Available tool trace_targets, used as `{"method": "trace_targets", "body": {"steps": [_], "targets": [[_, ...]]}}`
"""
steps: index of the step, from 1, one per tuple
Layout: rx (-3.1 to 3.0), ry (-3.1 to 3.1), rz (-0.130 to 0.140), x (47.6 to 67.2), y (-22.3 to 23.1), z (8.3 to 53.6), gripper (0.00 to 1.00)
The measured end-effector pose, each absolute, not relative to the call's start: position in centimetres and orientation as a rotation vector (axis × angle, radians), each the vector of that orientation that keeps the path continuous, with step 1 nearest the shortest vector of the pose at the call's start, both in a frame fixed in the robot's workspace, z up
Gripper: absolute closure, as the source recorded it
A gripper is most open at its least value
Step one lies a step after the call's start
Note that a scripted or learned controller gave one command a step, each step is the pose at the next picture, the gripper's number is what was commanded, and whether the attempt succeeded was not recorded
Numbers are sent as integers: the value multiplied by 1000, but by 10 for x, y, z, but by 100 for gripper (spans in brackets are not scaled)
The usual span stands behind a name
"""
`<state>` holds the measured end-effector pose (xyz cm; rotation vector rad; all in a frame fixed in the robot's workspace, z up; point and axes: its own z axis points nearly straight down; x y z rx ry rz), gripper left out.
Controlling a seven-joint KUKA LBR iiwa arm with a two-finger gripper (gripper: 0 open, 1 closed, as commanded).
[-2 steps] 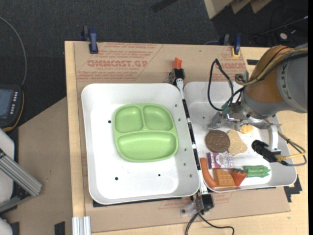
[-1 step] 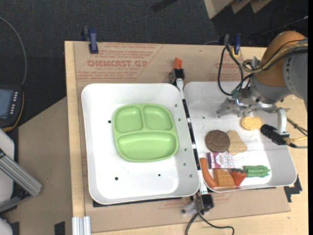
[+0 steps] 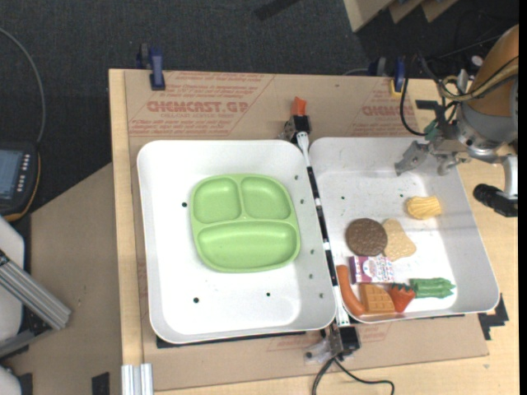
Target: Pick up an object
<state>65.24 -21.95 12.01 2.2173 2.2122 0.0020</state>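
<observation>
The right bin [image 3: 473, 245] holds several toy foods. A yellow piece [image 3: 423, 207] lies toward the back. A round brown patty [image 3: 366, 236] sits beside a beige slice [image 3: 400, 242]. Nearer the front are a purple and white packet [image 3: 372, 267], an orange waffle-like piece [image 3: 376, 298], an orange sausage [image 3: 347, 293] and a green-topped carrot [image 3: 426, 287]. My gripper [image 3: 427, 162] hangs open over the bin's back right part, above and behind the yellow piece, with nothing between its fingers.
In the left bin [image 3: 165, 286] rests a green divided plate [image 3: 244, 221]. A black hinge strip [image 3: 318, 220] runs between the bins. Clamps stand at the bench's back edge. Cables hang by the arm at the upper right.
</observation>
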Motion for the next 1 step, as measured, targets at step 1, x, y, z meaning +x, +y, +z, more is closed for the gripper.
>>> {"method": "trace_targets", "body": {"steps": [1], "targets": [[2214,2218,5,668,-211,153,0]]}}
